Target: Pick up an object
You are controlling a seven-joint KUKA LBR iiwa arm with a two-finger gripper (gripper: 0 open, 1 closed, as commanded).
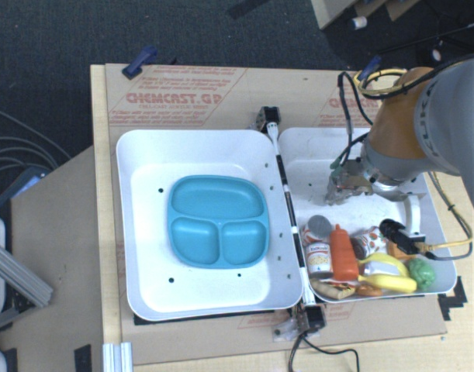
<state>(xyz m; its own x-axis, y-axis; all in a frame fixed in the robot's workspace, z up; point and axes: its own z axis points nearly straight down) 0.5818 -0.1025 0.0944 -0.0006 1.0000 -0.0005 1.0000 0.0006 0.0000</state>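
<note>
Pincer: the pincer [344,186] stands over the bare white floor of the right-hand bin [314,142], at the end of the grey arm [446,107] with its orange band; nothing is seen held; whether it is open or closed cannot be told

Task items, position: all lie heaped at the near end of the same bin, below the pincer in the view and apart from it

Orange bottle: the orange bottle [344,256] lies lengthwise, straight below the pincer; red cap end toward the pincer

Grey disc: the grey disc [320,225] is the item nearest the pincer, below it and slightly toward the bin divide

Labelled jar: the labelled jar [319,259] lies just beyond the disc, touching the bottle's side; pale label with red print

Small can: the small can [366,245] sits on the bottle's other side; red and white

Banana: the yellow banana [390,279] lies crosswise at the near rim, farther from the pincer than the bottle

Green item: the green item [423,272] is at the banana's far tip; knobbly; kind not discernible

Left-hand bin: the left-hand bin [143,169] lies across the divide from the pincer; it holds a blue sectioned plate [218,220], flat, three compartments

Surface: both bins rest on a brown printed sheet [174,95]; a blue clamp [140,62] grips its far corner

Room: dark carpet [66,22] surrounds the bench; loose cables [12,153] lie on it, well apart from the pincer
</note>
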